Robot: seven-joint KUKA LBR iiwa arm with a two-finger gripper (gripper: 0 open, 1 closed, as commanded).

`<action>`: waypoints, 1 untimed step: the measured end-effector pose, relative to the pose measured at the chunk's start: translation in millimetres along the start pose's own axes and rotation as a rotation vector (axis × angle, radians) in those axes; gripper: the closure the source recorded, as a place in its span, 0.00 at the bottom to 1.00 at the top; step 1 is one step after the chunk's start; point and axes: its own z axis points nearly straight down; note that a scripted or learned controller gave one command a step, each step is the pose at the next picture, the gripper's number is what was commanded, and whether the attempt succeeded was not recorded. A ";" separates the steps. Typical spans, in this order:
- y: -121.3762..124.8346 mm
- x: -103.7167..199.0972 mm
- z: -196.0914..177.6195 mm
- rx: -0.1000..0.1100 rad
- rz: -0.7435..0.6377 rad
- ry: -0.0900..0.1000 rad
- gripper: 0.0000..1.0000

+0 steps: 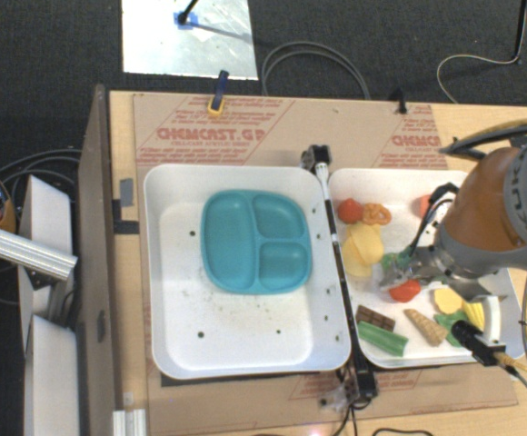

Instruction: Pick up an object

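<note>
The right bin (359, 182) holds several toy foods. A red tomato (350, 211) and an orange ring (377, 213) lie at its back left, with a pale yellow fruit (363, 248) below them. My gripper (398, 271) is low in the middle of this bin, just right of the yellow fruit. A small green piece (391, 262) sits at its tip and a red piece (405, 291) lies right beneath it. I cannot make out whether either is held. The grey and orange arm (495, 216) hides the bin's right side.
Along the right bin's front lie a brown bar (374, 317), a green stick (382, 338), a tan cone (424, 325) and yellow pieces (447, 298). The left bin (177, 334) holds a teal divided plate (256, 242). A ridge (334, 243) separates the bins.
</note>
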 end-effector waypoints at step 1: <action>33.7 64.1 -94.5 -0.009 -0.007 0.002 1.00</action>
